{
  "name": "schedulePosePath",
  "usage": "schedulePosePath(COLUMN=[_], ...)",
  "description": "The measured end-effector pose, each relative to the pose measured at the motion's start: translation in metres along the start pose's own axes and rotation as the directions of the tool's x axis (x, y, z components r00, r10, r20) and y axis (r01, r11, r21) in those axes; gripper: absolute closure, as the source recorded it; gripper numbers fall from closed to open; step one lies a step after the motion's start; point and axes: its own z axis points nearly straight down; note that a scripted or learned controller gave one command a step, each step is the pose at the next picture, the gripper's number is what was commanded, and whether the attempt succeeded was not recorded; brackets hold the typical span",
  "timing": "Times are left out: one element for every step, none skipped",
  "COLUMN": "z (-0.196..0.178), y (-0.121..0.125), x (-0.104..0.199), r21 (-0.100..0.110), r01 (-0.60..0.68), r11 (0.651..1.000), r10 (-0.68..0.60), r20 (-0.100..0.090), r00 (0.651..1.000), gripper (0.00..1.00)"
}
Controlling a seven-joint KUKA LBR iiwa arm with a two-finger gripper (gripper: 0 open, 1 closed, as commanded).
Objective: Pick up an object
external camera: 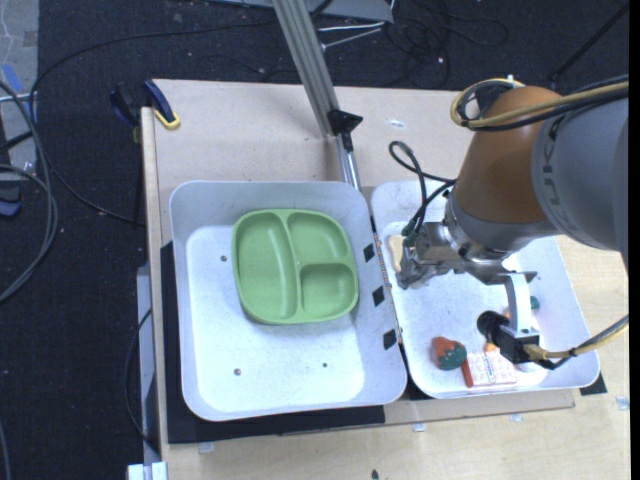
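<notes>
The bench (250, 128) carries two shallow white bins side by side. The left bin (210, 368) holds a green divided plate (296, 266) with three compartments, lying flat in its upper half. The grey arm (560, 168), with its orange band, reaches in from the right and hangs over the right bin (440, 313). The gripper (412, 266) sits low over that bin's upper left part, close to the wall shared with the left bin; its opening cannot be determined, and no object is seen in its grasp. Near the right bin's lower edge lie a small orange and green object (449, 352) and, just beside it, a red and white packet (488, 370), both apart from the gripper.
</notes>
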Motion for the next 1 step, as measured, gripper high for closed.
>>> schedulePosePath(z=[-0.0114], y=[0.0196], x=[0.0584], r21=[-0.002], r01=[0.0], r11=[1.0], r10=[0.0], r20=[0.0], r00=[1.0], gripper=[1.0])
